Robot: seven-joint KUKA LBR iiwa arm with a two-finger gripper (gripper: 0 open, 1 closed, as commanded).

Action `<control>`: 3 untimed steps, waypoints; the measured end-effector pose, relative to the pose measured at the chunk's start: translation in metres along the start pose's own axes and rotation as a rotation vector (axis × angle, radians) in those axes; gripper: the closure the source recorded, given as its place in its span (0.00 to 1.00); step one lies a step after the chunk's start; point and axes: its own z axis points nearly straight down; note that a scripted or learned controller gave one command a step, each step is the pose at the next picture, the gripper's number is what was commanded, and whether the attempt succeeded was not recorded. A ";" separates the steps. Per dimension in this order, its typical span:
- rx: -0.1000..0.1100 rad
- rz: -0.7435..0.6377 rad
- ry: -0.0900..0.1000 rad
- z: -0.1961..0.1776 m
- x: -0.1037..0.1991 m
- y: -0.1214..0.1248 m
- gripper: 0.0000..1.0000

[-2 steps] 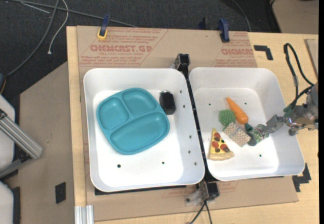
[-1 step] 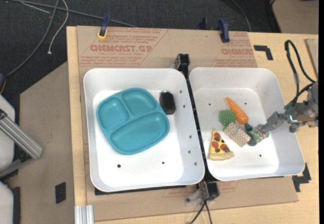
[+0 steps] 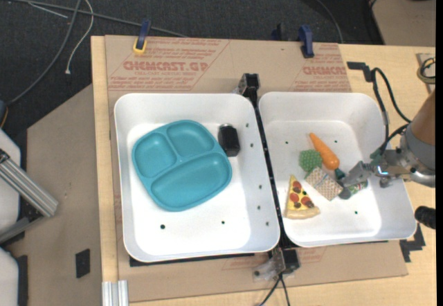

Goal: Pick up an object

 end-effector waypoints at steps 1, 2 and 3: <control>0.001 0.002 0.000 0.053 0.001 -0.001 0.00; -0.006 0.002 -0.002 0.039 0.000 0.001 1.00; -0.010 0.000 -0.005 -0.004 -0.001 0.004 1.00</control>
